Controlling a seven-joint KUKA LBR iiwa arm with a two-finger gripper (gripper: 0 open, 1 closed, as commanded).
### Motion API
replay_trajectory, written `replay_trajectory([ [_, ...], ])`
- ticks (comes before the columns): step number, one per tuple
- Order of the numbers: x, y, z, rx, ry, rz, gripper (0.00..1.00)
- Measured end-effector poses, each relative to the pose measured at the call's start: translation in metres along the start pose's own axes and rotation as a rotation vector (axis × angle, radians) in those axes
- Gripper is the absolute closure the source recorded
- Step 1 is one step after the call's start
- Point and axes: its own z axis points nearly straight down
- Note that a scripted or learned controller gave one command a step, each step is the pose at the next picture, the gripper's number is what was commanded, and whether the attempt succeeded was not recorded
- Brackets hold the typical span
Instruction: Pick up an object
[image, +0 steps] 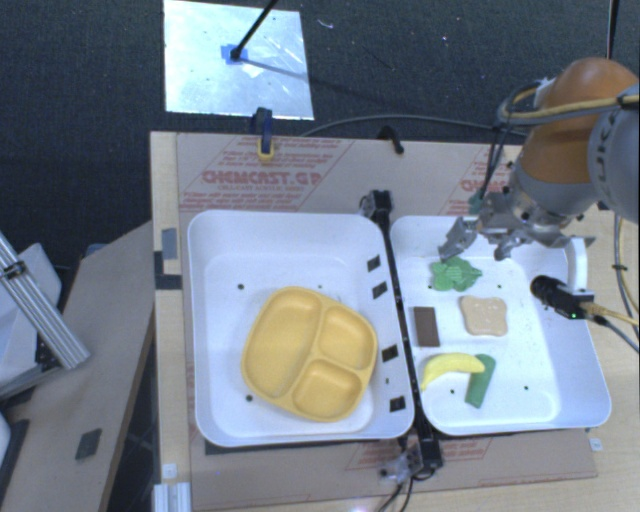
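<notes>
So the jaws (483, 243) are sitting low over the far end of the right bin (580, 395), hanging off the grey arm (590, 110) with its orange band that comes in from the right. Two fingers are visible and they look spread apart, one pointing down-left at about (455, 240) and the other further right, with nothing between them. Honestly it's a bit blurry there, but they read as apart to me.

Just below the left finger is a green leafy thing (456, 273), crumpled, lying on the bin floor. It's close under the finger, though I can't tell if they actually touch. A bit nearer the camera and to the right is a tan toast-like slice (484, 316), lying flat. To its left, near the divider between the bins, is a small brown block (427, 326). Further forward there's a yellow banana (450, 368) and right beside it a green stick-shaped piece (480, 381), the two touching or just about.

The left bin (220, 260) holds a yellow divided plate (310, 352) with three compartments, sitting a bit toward the near side. Both bins rest on a tabletop (300, 170) covered with a sheet printed in red lettering.
</notes>
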Motion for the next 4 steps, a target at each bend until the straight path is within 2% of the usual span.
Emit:
replay_trajectory([
  [1,0.000,0.002,-0.008,-0.013,-0.001,-0.002,0.00],
  [4,-0.002,-0.002,0.125,-0.013,-0.001,-0.001,0.00],
])
